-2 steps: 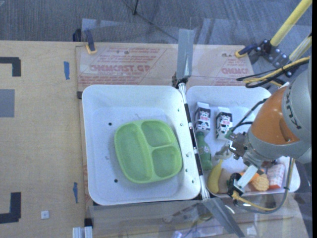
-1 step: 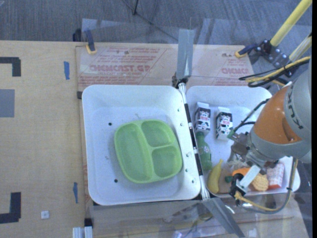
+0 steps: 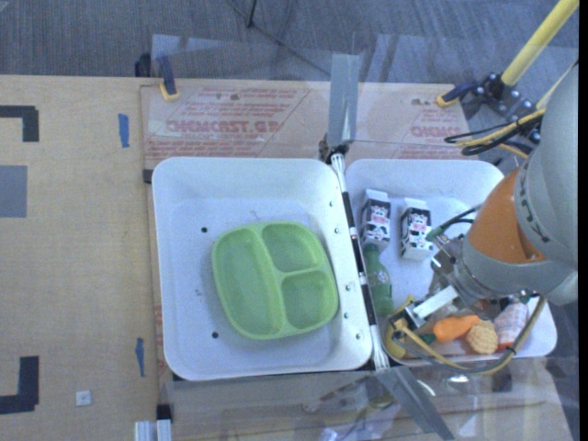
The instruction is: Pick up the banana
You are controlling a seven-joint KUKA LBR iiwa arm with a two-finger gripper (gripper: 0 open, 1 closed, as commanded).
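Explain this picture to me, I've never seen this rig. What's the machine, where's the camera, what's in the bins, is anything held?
There is one camera, fixed above the bench and looking down at a slant. The grey arm with the orange band is a robot reaching in from the right, over the right bin. The left bin holds a green divided plate. The right bin holds two small cartons, a green bottle-like item, an orange carrot-like piece and a yellowish lump. The arm covers what is beneath it, so I cannot tell whether anything is held.
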